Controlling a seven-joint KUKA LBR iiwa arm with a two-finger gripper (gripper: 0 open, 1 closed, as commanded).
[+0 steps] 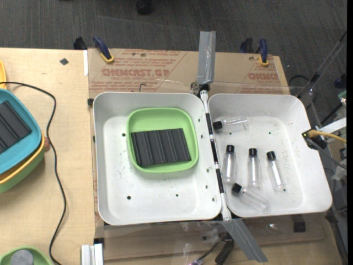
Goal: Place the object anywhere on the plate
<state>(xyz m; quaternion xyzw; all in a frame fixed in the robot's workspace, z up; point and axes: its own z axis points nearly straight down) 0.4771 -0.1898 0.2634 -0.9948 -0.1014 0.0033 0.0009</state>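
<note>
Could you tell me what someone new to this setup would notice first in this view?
Most striking is the green plate in the left bin, with a dark ribbed pad lying on it. Next come the clear vials with black caps, scattered in the right bin, three roughly side by side and two lying askew.

I look down on my two white bins. The left bin (pixel 110 197) holds a green plate (pixel 161 119) with a dark ribbed pad (pixel 162 147) lying on it. Right of the plate, in the right bin (pixel 309 200), lie five clear vials with black caps (pixel 252 167), three side by side, one above them, one below.
</note>
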